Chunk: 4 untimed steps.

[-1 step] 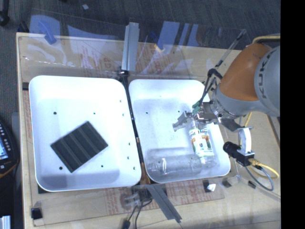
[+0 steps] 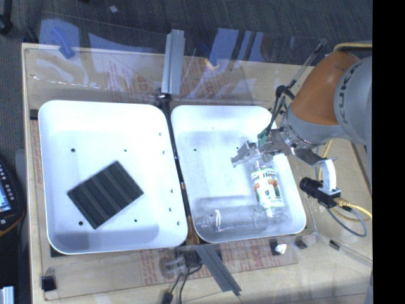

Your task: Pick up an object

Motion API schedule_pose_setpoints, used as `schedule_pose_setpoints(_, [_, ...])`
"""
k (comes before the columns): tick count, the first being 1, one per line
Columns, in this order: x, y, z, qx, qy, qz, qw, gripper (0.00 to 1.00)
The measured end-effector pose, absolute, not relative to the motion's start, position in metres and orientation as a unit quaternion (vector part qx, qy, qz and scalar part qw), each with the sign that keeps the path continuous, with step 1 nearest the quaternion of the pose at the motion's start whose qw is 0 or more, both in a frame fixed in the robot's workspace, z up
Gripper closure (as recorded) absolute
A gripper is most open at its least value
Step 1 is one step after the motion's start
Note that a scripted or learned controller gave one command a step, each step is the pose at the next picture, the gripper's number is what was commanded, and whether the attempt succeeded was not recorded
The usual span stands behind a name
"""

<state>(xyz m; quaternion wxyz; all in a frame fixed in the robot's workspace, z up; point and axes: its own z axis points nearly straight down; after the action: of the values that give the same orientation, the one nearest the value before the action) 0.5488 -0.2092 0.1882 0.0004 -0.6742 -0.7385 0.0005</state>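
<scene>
The arm point(image 2: 329, 100) is reaching in over the right bin point(image 2: 190, 170), and the gripper point(image 2: 248, 153) is hanging above the bin's floor, near its middle and toward the right wall. The fingers are too small and blurred here to judge, so I cannot tell whether they are spread or closed, and nothing is showing between them.

Two things are lying in this bin. A small bottle point(image 2: 267, 192) with a white cap and a printed label is lying on its side just below the gripper, its cap end pointing up toward it; whether anything is touching it I cannot tell. A clear bottle point(image 2: 231, 219) is lying along the bin's near wall, close beside the small bottle's lower end. In the left bin point(image 2: 50, 170) a dark ribbed slab point(image 2: 105, 194) is lying flat, well apart from the arm.

The small bottle is looking like the nearest candidate. It is probably light and stiff, with a smooth round body that may roll or slip out sideways under a pinch. Taking hold across the labelled middle, fingers either side of its long axis, seems the safest. The clear bottle is likely thin-walled, slick and prone to denting, and its place against the wall is leaving little room for one finger. The slab is lying too flat to offer an easy edge.
</scene>
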Motion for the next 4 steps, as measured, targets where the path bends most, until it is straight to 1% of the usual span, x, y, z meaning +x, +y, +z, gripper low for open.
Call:
schedule_pose_setpoints(1, [0.565, -0.209, 0.179, -0.654, -0.757, 0.0001, -0.001, 0.0])
schedule_pose_setpoints(2, [0.564, -0.208, 0.149, -0.645, -0.764, 0.0009, 0.002, 0.0])
schedule_pose_setpoints(3, [0.566, -0.211, 0.185, -0.644, -0.765, 0.0001, 0.001, 0.0])
schedule_pose_setpoints(4, [0.571, -0.21, 0.175, -0.639, -0.769, 0.0005, 0.001, 0.0])
